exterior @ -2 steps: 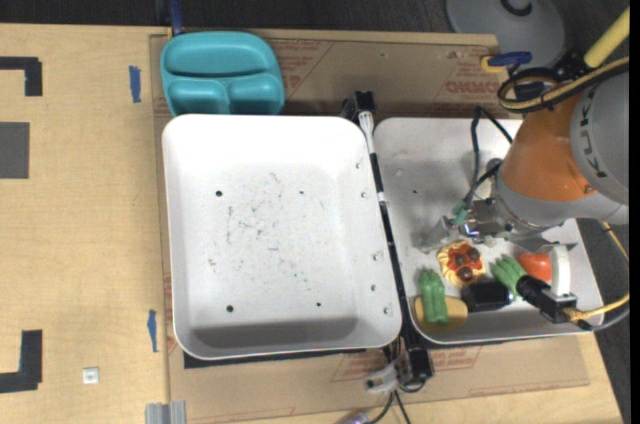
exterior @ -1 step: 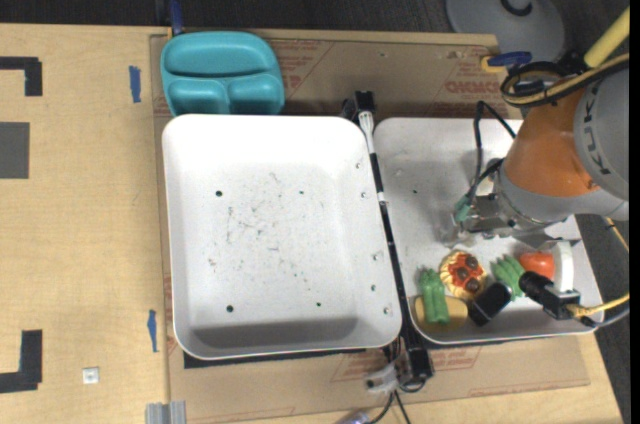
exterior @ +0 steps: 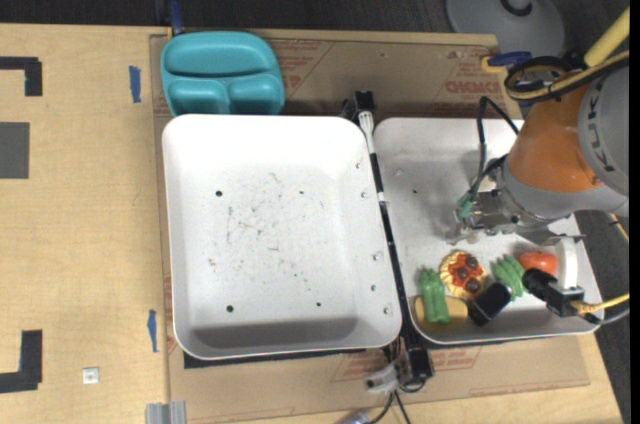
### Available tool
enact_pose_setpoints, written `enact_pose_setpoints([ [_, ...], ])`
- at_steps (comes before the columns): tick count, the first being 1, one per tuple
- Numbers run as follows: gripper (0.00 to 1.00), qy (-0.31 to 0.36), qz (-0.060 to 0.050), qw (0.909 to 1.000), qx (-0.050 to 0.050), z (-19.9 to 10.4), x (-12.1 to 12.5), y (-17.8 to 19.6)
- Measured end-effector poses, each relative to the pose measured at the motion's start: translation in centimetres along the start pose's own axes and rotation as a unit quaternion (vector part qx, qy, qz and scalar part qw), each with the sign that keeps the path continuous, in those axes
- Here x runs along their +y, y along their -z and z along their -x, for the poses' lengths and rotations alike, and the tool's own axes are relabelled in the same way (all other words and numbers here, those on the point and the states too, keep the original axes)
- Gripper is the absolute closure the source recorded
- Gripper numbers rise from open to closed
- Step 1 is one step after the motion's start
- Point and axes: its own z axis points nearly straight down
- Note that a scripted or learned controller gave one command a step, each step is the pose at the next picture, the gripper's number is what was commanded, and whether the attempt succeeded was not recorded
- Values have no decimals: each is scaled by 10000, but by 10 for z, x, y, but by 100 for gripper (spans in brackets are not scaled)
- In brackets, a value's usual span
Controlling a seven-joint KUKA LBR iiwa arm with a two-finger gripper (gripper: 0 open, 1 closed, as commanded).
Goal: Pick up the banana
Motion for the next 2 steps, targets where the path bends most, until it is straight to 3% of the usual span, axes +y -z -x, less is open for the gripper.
enact_pose_setpoints([
  [1, 100, -2523, 12, 9677, -9, -13, -49, -18],
  [2, 100, -2527, 24, 9675, -12, -13, -48, -8],
])
